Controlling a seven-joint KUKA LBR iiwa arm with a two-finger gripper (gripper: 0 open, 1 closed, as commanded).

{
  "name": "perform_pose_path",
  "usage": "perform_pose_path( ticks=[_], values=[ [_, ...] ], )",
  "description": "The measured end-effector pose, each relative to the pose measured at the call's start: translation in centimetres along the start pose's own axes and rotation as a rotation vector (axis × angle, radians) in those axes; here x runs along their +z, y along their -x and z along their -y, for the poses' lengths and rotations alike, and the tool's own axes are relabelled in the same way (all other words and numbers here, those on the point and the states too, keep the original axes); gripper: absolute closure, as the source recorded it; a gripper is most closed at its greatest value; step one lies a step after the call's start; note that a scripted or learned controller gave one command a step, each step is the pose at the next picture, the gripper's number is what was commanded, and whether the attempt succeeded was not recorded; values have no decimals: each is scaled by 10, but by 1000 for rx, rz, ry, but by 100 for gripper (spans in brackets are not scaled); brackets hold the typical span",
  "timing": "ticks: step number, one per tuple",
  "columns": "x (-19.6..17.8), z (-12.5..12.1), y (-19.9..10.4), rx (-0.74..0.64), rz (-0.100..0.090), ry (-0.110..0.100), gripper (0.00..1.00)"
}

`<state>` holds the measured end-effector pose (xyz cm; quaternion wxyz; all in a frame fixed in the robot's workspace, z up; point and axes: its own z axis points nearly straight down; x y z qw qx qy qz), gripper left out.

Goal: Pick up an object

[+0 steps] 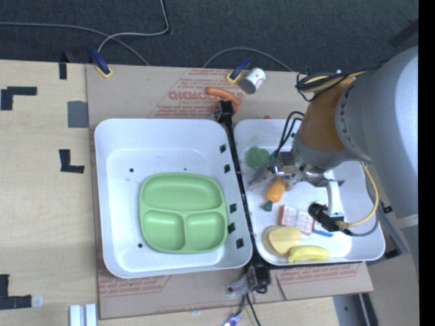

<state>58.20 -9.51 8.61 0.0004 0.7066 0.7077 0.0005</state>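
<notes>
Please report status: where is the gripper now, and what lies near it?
Gripper low in right bin, fingers unclear. Carrot right below it, hold not confirmed. Green toy beside; banana further off.

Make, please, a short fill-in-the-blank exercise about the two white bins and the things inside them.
1. The green tray with three compartments lies in the ______ bin.
2. The banana lies in the right bin, touching a pale ______ object.
3. The small carrot just below the pincer has the colour ______.
4. The pink and white packet lies between the carrot and the ______.

Missing words: left; yellow; orange; banana
</notes>
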Motion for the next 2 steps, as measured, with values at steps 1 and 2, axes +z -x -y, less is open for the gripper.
perform_pose_path(
  ticks=[1, 2],
  values=[
    [0, 3, 0, 0, 1, 5, 0],
    [-10, 3, 1, 1, 3, 3, 100]
  ],
)
